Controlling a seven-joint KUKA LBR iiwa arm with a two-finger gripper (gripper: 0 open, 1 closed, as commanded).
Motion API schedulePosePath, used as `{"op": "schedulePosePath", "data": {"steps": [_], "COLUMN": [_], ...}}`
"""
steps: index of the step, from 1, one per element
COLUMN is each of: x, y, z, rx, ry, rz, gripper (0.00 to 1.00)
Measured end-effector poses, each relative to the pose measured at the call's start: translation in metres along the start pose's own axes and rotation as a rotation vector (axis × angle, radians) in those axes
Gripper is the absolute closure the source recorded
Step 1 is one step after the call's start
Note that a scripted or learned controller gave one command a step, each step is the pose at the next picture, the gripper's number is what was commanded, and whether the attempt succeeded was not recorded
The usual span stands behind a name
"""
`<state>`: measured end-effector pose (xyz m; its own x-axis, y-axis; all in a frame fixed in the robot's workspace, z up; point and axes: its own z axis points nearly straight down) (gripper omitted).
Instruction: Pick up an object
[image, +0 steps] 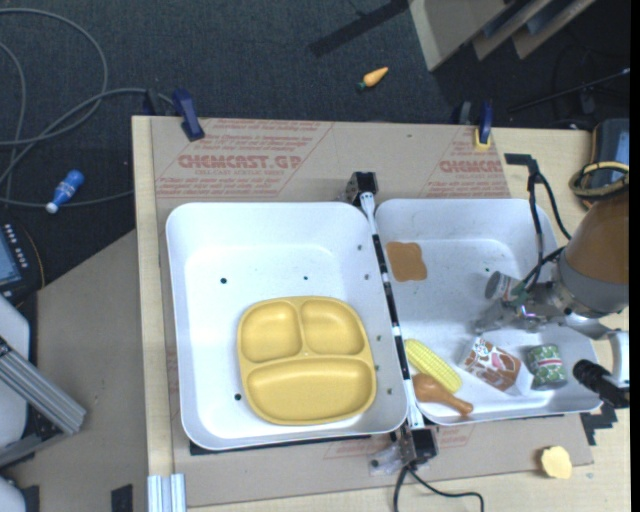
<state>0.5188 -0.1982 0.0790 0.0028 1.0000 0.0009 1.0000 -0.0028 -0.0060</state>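
Note:
My gripper (492, 304) is low in the right bin (450, 215), near its middle right, open with only bare bin floor between its fingers. Just below it lies a red and white packet (494, 364), apart from the fingers. A green packet (546, 365) sits to the right of that one. A yellow corn cob (432, 364) and an orange toy carrot (441, 394) lie at the bin's front left. A flat brown square (407, 261) rests at the back left of this bin.
The left bin (200, 240) holds a yellow divided plate (305, 359). The grey arm with its orange band (600, 250) comes in over the right bin's right rim. A small yellow piece (556, 461) lies on the bench outside the bins, front right.

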Motion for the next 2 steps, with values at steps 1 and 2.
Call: {"op": "schedulePosePath", "data": {"steps": [1, 2], "x": [-0.013, 0.010], "y": [0.097, 0.150], "z": [-0.007, -0.007], "rx": [-0.011, -0.012], "ry": [0.004, -0.003], "rz": [-0.009, -0.008], "gripper": [0.00, 0.00]}}
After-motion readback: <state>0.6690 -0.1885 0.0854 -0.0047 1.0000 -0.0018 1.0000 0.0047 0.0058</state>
